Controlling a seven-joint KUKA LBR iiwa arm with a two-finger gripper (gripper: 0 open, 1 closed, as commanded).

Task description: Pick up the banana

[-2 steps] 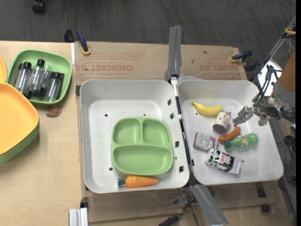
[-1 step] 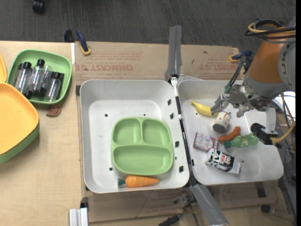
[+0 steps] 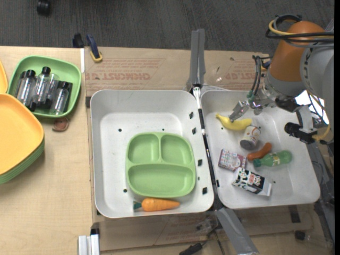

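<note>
A yellow banana lies in the upper left part of the right bin, curved, with its ends pointing up. My gripper hangs just above and to the right of it, at the end of the grey arm with the orange band. Its fingers stand apart, open, and nothing is between them. The lower fingertip is close over the banana's right end; I cannot tell whether it touches.
The right bin also holds a small can, a red sausage, a green bottle, a pink packet and a black-and-white carton. A green divided plate and a carrot lie in the left bin.
</note>
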